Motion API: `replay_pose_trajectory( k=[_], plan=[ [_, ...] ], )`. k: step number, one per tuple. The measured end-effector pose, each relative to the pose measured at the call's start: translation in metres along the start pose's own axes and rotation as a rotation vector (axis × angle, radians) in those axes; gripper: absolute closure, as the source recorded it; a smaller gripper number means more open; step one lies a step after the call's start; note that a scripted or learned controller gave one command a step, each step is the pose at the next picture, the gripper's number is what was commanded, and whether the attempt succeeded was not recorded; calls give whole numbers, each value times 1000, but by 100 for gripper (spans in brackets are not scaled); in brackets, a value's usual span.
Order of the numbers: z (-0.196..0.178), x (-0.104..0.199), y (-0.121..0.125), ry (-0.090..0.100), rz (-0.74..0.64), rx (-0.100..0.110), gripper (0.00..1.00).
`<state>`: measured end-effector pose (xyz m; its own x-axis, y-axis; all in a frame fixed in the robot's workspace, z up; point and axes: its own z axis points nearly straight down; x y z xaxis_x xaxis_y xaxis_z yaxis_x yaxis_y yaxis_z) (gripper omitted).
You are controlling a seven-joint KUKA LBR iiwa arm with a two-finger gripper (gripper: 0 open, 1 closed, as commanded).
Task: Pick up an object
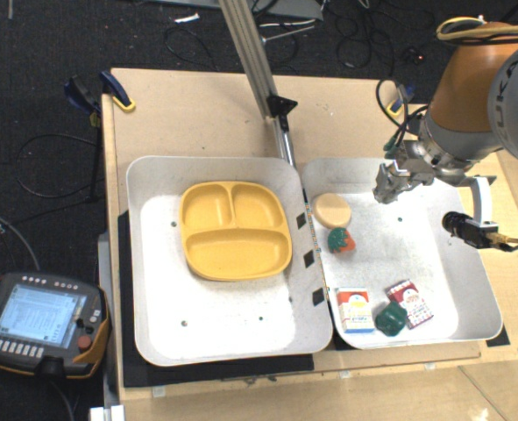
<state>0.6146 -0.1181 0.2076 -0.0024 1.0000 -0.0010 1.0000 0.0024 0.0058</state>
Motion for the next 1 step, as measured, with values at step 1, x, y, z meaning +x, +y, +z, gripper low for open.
replay_pose_trajectory(
  k=[1],
  plan=[
    [-27, 0, 1, 0, 0, 1, 100]
  ],
)
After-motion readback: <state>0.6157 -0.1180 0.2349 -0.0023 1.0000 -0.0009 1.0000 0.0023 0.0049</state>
